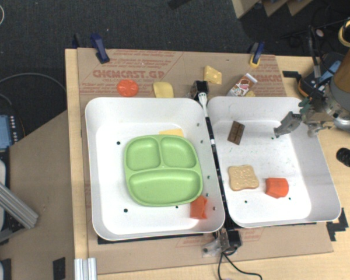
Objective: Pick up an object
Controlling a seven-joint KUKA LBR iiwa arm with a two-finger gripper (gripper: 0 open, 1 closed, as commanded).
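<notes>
The right bin [315,174] holds a brown chocolate bar [236,132], a slice of toast [243,178] and an orange-red block [276,187]. My gripper [298,127] hangs over the bin's back right part. It is open and nothing is between its fingers [285,125]. The chocolate bar lies to its left, well apart from it. The toast and the block lie nearer the front edge. In the left bin [102,156] sit a green divided plate [161,170], a yellow piece [171,133] peeking out behind it, and an orange block [199,207].
On the cardboard behind the bins lie an orange disc [127,87], a yellow piece [163,90], a yellow wedge [212,74], a wrapped snack [241,86] and a black item [199,88]. Blue clamps [99,48] [256,52] grip the board's back edge.
</notes>
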